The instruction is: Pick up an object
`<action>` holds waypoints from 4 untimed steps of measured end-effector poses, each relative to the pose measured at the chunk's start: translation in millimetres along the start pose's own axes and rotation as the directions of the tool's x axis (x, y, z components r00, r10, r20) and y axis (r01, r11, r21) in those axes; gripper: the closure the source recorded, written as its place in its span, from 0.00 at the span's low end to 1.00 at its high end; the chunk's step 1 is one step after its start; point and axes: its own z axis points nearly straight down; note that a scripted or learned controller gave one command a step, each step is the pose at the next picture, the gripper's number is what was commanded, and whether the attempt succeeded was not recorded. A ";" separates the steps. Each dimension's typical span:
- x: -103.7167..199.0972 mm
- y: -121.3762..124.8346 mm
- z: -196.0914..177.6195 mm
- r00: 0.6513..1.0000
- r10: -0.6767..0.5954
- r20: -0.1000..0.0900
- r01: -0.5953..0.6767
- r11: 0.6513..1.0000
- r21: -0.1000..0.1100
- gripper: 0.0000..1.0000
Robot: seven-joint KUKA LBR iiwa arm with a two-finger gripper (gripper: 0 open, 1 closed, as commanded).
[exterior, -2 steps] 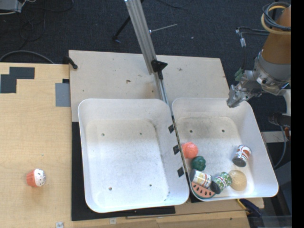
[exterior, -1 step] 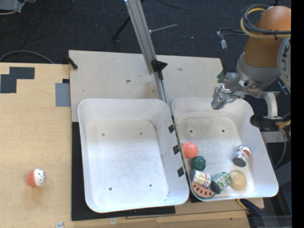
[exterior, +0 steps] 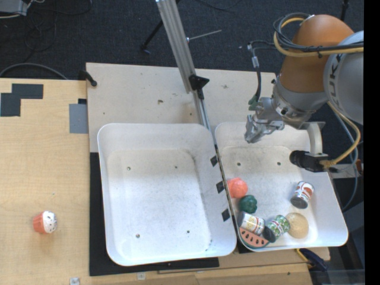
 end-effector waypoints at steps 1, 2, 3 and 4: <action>46.9 -17.0 13.6 1.000 0.001 0.000 -0.001 1.000 0.001 1.00; 91.2 -35.2 23.0 1.000 0.001 0.001 -0.001 1.000 0.002 1.00; 136.0 -45.2 27.0 1.000 0.000 0.001 0.000 1.000 0.001 1.00; 133.0 -44.6 26.7 1.000 0.007 0.003 -0.007 1.000 0.000 0.00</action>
